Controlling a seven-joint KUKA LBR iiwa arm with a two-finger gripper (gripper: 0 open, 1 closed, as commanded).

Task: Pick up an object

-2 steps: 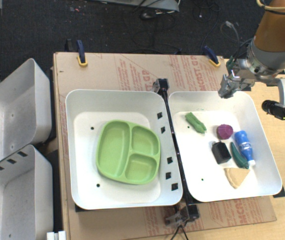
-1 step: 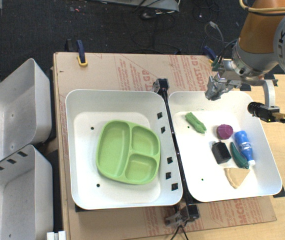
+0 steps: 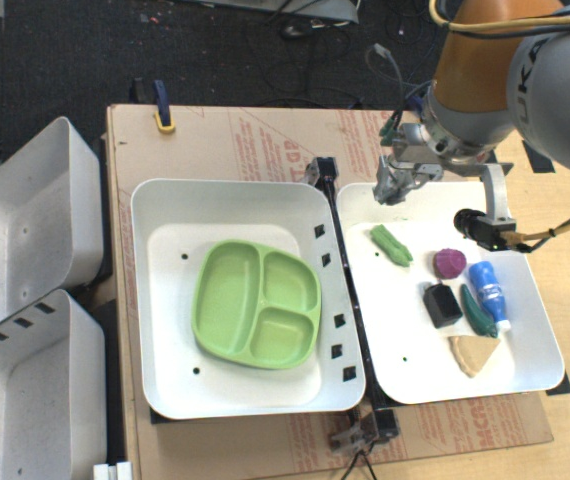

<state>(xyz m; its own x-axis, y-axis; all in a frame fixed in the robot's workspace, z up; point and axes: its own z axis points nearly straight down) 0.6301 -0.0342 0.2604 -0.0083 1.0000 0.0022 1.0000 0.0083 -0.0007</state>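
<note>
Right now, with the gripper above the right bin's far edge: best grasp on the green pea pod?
Grip the green pea pod across its narrow middle, coming straight down. It lies flat and alone, running diagonally, so turn the gripper crosswise to its length. The purple ball sits apart, so it probably won't interfere.

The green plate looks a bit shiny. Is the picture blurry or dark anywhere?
In the camera view, the green plate shows soft pale glare on its ridges; both white bins are brightly and evenly lit with faint shadows; the floor behind the bench is dark; the gripper looks slightly soft, while the small toys are sharp.
</note>
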